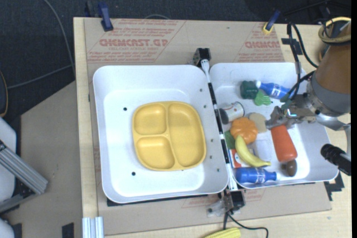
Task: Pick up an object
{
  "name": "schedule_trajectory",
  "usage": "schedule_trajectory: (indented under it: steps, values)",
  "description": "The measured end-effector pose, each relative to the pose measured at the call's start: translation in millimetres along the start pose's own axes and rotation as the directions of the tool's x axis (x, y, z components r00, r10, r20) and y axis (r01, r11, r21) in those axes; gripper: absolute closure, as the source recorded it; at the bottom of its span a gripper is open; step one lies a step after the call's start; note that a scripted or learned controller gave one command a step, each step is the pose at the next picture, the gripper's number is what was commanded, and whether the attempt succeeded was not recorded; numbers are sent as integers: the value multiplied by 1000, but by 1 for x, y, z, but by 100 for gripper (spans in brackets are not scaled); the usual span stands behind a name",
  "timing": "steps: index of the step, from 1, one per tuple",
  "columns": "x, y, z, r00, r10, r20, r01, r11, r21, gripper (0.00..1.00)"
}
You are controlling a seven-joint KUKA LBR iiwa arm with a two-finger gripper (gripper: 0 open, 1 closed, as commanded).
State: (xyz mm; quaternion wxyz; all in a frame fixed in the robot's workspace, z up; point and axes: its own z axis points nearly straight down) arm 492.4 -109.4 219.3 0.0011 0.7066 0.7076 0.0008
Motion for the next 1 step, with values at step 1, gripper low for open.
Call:
schedule_trajectory:
  steps: [1]
  values:
    - [81,34,13,1000,0,-1,0,1000,1,100]
